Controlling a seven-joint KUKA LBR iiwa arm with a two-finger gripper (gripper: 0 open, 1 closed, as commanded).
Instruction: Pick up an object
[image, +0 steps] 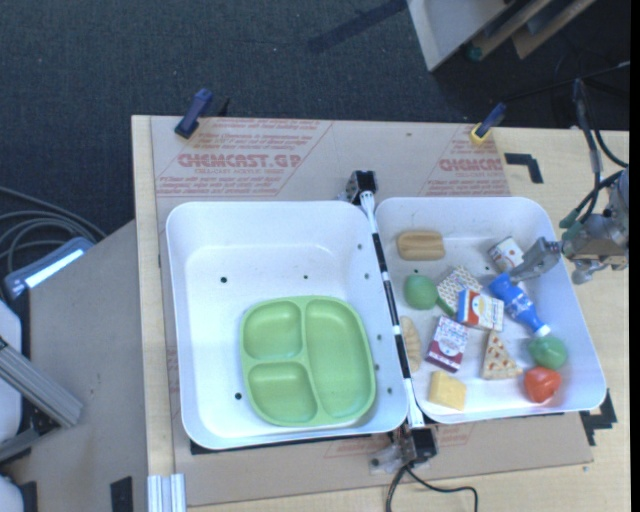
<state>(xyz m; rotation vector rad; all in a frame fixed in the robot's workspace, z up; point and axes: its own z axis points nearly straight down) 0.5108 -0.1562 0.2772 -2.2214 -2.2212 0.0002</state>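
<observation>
The right bin (470, 212) holds several toy foods. Among them are a tan bread roll (420, 245), a green ball (421, 292), a blue bottle (518, 300), a red-and-white packet (447, 344), a yellow cheese block (448, 391), a red tomato (541, 384) and a small white box (505, 252). My gripper (547, 256) reaches in over the bin's right rim at its far right corner. It sits just right of the small white box and above the blue bottle. I see nothing held in it.
The left bin (200, 240) carries a green divided plate (306, 358). A black clip (362, 184) sits where the two bins meet at the back. Cables (590, 150) hang by the arm at the right edge. Brown board surrounds the bins.
</observation>
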